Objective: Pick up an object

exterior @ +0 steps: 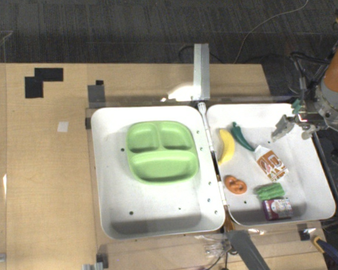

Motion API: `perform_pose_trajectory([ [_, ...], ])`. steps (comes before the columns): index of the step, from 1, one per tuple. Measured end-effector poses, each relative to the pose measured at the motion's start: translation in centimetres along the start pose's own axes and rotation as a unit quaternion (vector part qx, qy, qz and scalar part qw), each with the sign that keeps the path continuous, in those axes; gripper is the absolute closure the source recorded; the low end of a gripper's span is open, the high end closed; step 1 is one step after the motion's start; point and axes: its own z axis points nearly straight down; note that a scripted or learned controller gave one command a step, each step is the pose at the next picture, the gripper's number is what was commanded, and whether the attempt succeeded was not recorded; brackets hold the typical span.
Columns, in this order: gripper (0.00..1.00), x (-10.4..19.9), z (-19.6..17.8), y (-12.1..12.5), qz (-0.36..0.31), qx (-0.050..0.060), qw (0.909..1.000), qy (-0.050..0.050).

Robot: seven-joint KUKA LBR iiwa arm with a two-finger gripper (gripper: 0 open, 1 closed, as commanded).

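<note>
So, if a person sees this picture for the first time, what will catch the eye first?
Probably the bright green divided plate, lying alone in the left bin. Next comes the cluster in the right bin: a yellow banana by the divider, with an orange piece below it. The claw hangs over that bin's upper right part.

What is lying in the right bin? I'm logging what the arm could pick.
The right bin holds a banana, green tool-shaped item, snack packet, orange piece, green object and dark can. Anything beneath them is hidden.
</note>
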Motion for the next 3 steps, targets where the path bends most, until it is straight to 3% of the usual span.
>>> perform_pose_trajectory([
  [1, 0.00, -1.7, 13.0, 1.9, -0.006, 0.000, 1.0000, 0.000],
  [2, 0.00, 0.1, 14.8, -0.3, -0.070, -0.008, 0.9975, -0.004],
  [3, 1.00, 0.4, 13.7, -0.1, -0.072, -0.010, 0.9974, -0.002],
])
